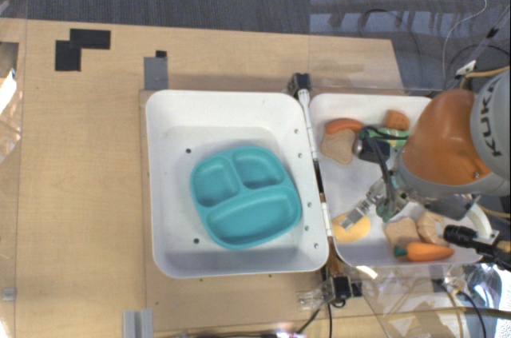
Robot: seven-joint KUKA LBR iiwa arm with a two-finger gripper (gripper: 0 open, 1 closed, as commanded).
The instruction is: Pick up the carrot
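Hovering in the right bin (351,252), my tool (369,204), fingers apart and empty, has the carrot (425,252) lying crosswise to its lower right.

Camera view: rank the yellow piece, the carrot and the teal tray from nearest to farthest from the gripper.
1. Yellow piece, just left of the gripper.
2. Carrot, right bin's near edge.
3. Teal tray, left bin.
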